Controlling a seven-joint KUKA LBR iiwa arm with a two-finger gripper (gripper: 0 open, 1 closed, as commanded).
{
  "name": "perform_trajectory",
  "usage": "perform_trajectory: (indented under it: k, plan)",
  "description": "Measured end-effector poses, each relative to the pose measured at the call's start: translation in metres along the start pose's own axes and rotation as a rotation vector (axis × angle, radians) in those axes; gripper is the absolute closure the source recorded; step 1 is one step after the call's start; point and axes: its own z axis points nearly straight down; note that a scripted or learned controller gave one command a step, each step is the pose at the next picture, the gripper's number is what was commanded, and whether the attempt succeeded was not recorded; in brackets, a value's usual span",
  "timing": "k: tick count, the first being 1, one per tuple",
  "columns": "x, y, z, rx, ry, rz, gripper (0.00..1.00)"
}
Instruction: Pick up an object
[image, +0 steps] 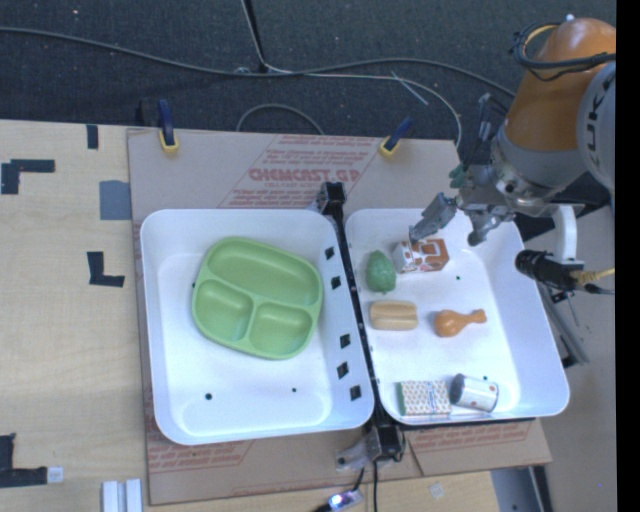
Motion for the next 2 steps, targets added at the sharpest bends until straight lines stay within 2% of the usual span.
perform_trajectory:
  k: [1, 2]
  plan:
    - [0.0, 0.002, -0.008, -0.013, -0.001, -0.003, 0.0]
    - [-0.002, 0.002, 0.056, -0.008, -0.003, -0.001, 0.0]
